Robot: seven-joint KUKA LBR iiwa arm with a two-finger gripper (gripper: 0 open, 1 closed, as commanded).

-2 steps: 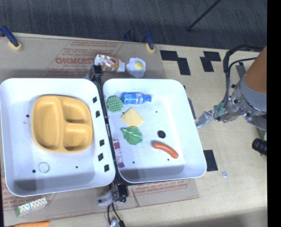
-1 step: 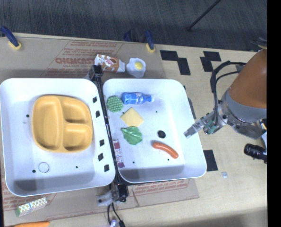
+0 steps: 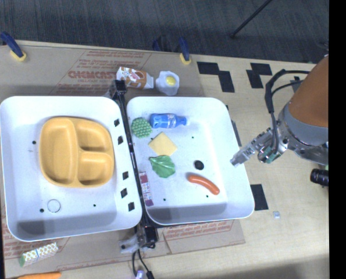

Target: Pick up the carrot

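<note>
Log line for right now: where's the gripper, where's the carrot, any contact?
gripper: over right bin's right rim | carrot: on bin floor, front right | contact: none | grasp: not yet begun

Two shallow white plastic bins (image 3: 21, 214) look smooth and faintly glossy; the yellow compartment tray (image 3: 77, 150) matt plastic, on brown printed cardboard (image 3: 97, 68)

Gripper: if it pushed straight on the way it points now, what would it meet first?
The gripper points left over the right rim of the right bin. Straight on, the small black object looks first in line; the carrot lies just below that path. Height is unclear, so it may pass above both.
</note>
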